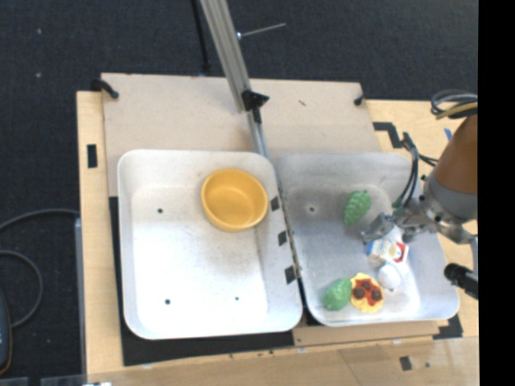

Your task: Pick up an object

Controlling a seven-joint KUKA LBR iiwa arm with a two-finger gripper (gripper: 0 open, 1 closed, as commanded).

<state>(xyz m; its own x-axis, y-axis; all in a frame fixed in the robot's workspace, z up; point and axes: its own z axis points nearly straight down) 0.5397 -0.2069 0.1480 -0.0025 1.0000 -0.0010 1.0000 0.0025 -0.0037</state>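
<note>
In the right bin (322,183) lie several small things: a green leafy piece (357,207) near the middle, a green lump (339,293) at the front, a yellow and red toy (368,291) beside it, and a white, blue and orange object (389,256) with a white round piece (389,277) below it. My gripper (392,230) reaches in from the right and hangs low over the white, blue and orange object, just right of the leafy piece. The arm's orange band (460,159) shows at the right edge.
A yellow bowl (234,199) sits at the back right of the left bin (161,280). A slanted metal pole (229,47) rises behind the bins. The bench edge and black cables lie on the right side.
</note>
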